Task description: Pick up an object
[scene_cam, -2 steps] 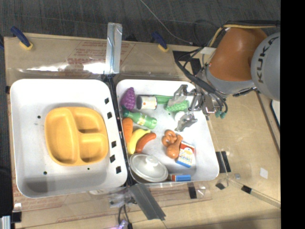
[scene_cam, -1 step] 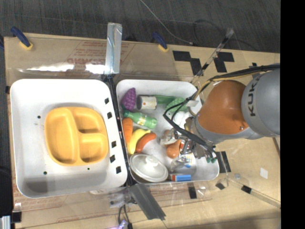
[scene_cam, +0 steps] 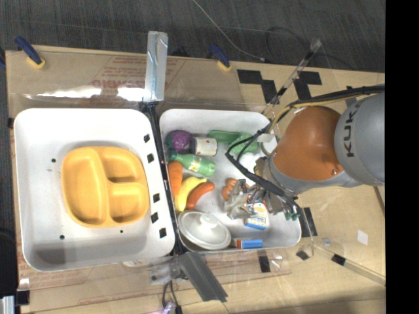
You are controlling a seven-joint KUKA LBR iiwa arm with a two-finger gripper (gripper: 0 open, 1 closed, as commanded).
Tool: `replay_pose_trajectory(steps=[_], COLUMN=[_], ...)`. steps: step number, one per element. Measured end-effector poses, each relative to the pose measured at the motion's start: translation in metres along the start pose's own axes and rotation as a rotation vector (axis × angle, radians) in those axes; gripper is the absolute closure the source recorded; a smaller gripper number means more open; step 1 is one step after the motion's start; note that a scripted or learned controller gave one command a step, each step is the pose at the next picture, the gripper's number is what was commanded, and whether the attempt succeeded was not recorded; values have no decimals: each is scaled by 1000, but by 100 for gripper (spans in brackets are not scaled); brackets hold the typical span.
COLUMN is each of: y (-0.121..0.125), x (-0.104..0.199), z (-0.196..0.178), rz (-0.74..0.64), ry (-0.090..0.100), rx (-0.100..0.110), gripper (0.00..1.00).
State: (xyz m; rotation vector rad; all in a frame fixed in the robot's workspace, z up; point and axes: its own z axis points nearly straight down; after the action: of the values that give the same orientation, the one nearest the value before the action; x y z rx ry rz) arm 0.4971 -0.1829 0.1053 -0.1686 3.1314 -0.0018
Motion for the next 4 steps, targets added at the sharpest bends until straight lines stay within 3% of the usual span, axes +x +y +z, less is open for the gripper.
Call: replay_pose_trajectory(steps=[1, 2, 3, 4], y=[34, 33, 5, 36], x=[-62, -62, -33, -27], z=[-14, -14, 13, 12], rz=[110, 111, 189, 271], ry=[3, 3, 5, -3], rx=[-2, -1, -1, 4], gripper=[100, 0, 0, 0])
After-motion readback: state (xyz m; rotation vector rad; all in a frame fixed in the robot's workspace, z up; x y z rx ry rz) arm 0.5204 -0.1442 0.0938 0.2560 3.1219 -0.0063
